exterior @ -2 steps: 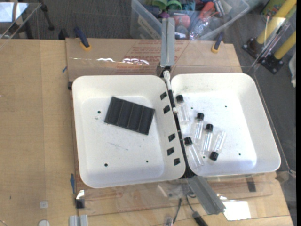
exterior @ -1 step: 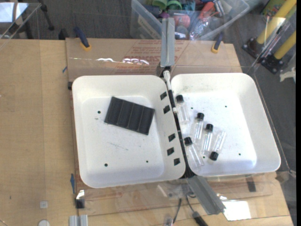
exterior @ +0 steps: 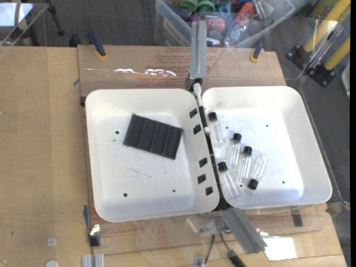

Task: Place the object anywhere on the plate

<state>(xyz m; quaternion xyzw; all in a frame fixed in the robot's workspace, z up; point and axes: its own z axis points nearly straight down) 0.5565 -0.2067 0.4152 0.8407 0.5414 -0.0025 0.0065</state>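
Because the task calls for an object to end up on the plate, the layout reads as a source and a target kept apart. On the far left the wooden bench (exterior: 39, 149) lies bare, and a blue clamp (exterior: 99, 50) at the back pins down the cardboard sheet (exterior: 139, 60) under the bins, probably so that nothing slides when the arm presses down. The left bin (exterior: 139, 182) holds just one thing, a dark ribbed rectangular plate (exterior: 153, 136). It lies flat and slightly skewed in the upper middle of the floor, well apart from every wall, which leaves room to come down on it from any side. Along the seam between the bins runs a row of small black tabs (exterior: 203, 161), apparently joining the two rims. The right bin (exterior: 289, 149) carries the candidates: a loose cluster of clear vials (exterior: 245, 163) with black caps, all lying on their sides in its left half. Some touch or cross one another, and one vial (exterior: 216, 129) lies just beside the seam wall. None of them is on the plate, so the task is not yet done. Whether the gripper is wide, narrow or carrying anything cannot be told.
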